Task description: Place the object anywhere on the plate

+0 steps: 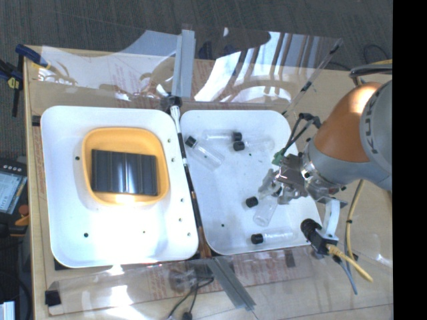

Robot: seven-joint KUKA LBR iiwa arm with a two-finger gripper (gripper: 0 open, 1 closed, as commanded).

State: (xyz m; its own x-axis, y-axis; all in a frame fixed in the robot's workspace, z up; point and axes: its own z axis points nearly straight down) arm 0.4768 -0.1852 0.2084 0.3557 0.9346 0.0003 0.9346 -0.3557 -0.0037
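Observation:
A yellow plate (123, 140) with a dark, ribbed square centre lies in the left bin (67, 232). Several clear tubes with black caps lie scattered in the right bin (227, 239). One tube (265, 210) lies right under my gripper (275, 187), its black cap pointing left. Another tube (275, 235) rests near the front rim, and two more (202, 153) (223, 138) lie at the back left. My gripper hangs low over the right side of the right bin, far from the plate. Glare and the wrist hide whether anything is held.
A raised divider (185, 172) separates the two bins. A clear plastic sheet (267, 65) stands behind the right bin. Cables (343, 252) trail off the arm at the front right. A dark device (8, 189) sits at the bench's left edge.

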